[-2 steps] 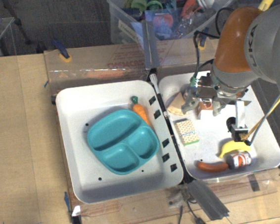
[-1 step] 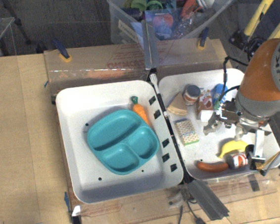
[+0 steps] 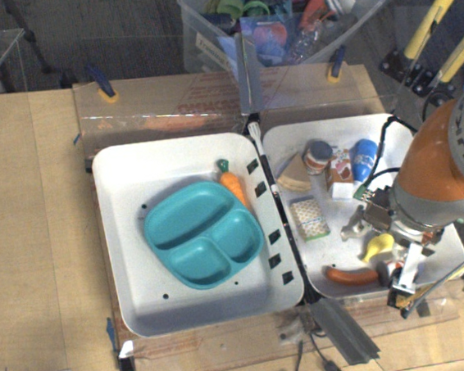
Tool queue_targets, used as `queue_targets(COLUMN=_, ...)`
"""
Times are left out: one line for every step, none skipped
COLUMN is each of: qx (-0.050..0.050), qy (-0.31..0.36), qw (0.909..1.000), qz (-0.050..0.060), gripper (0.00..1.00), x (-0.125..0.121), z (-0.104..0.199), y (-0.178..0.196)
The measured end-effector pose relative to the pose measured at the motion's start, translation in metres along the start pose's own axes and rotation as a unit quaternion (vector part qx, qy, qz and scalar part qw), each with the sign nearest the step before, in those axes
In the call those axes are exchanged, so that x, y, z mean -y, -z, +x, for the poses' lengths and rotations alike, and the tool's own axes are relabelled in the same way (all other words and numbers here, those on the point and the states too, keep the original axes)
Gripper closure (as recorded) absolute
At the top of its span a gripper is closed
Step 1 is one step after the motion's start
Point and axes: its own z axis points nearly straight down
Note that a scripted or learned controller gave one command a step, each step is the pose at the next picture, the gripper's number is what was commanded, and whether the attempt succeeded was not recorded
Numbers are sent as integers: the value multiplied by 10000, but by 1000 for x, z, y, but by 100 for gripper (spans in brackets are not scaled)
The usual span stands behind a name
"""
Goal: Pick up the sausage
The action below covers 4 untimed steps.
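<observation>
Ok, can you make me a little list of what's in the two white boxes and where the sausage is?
left bin: teal plate with three sections, carrot beside it
right bin: sausage, banana, blue can, other small items
sausage: lying flat by the near wall
banana: just behind the sausage
arm: reaching over the right bin, by the banana

Even overhead light, soft shadows, mild glare on bins (image 3: 118,234), slight blur.
</observation>
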Motion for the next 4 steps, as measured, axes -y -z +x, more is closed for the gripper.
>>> queue_targets(qx=4, qy=-1245, qw=9922, qz=-4, gripper=0, x=5, z=1, y=6)
queue_targets(qx=80, qy=-3241, qw=9460, qz=90, gripper=0, x=35, z=36, y=54)
queue_targets(qx=-6, qy=-2445, qw=9697, qz=9, gripper=0, x=-3, z=-11, y=-40)
queue_targets(qx=60, qy=-3745, qw=9272, qz=54, gripper=0, x=-67, z=41, y=-43)
